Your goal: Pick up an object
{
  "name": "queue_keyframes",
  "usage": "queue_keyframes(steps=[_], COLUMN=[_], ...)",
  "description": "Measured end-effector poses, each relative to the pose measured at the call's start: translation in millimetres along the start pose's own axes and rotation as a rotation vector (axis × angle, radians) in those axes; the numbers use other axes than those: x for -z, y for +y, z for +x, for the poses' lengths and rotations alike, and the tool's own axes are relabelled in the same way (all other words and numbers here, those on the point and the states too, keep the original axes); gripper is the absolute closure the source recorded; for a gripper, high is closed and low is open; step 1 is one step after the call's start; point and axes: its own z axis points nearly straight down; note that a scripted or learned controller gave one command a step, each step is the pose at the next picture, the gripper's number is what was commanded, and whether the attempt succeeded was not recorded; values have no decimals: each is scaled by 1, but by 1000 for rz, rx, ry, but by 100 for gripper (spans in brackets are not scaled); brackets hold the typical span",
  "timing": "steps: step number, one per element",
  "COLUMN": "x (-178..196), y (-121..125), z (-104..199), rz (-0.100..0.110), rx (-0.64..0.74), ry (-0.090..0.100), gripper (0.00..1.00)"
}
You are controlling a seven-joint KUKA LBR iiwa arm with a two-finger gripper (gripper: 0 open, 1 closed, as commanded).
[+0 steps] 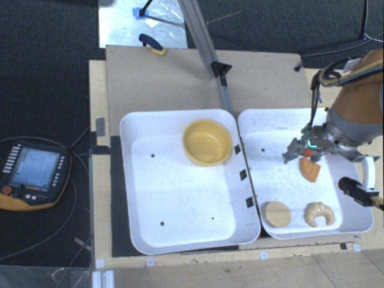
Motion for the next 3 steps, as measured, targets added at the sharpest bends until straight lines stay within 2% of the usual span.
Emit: queue_keyframes(steps=[1,2,3], x=[0,-42,-102], y=[0,-2,2], z=[0,-4,1], rz=[0,4,5], rx=[0,-1,0], ry=[0,0,1], gripper=[0,0,0])
